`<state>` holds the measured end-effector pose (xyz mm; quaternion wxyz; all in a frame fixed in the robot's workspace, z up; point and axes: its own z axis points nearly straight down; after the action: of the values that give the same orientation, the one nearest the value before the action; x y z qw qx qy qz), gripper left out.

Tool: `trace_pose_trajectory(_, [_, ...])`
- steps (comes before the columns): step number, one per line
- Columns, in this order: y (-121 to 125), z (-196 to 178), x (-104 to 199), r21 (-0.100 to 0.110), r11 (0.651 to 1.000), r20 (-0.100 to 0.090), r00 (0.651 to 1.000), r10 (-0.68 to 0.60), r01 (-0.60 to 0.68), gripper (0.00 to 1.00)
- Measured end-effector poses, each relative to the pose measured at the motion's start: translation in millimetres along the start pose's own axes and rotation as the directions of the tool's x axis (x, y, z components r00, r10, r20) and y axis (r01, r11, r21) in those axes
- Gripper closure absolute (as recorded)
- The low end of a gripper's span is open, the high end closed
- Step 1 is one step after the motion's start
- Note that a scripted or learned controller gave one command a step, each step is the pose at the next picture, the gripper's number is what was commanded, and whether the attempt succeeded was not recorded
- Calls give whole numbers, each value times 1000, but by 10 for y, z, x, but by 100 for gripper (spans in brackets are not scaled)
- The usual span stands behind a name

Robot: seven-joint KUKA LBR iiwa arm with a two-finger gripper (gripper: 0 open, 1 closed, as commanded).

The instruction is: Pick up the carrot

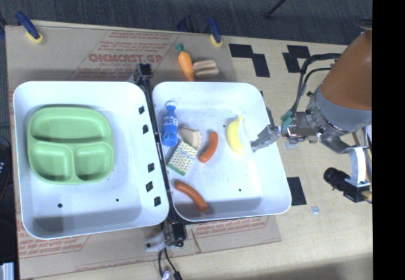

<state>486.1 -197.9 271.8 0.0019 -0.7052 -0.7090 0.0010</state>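
The carrot (185, 64), orange with a small green top, lies on the cardboard just beyond the far rim of the right bin (253, 92), outside both bins. My gripper (263, 139) hangs low over the right bin's right rim, close to a yellow banana (235, 134). It is far from the carrot, which lies up and to the left of it. I see nothing held in the gripper.
A tan bun piece (205, 69) lies right beside the carrot. The right bin holds a blue bottle (169, 124), a bread piece (192, 138), two red sausages (209, 146) (190, 193) and a patterned packet (183, 158). A green divided tray (71, 144) sits in the left bin.
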Motion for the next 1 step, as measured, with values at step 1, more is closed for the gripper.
trace_pose_trajectory(1, [795,777,216,0,982,0,982,190,-190,0])
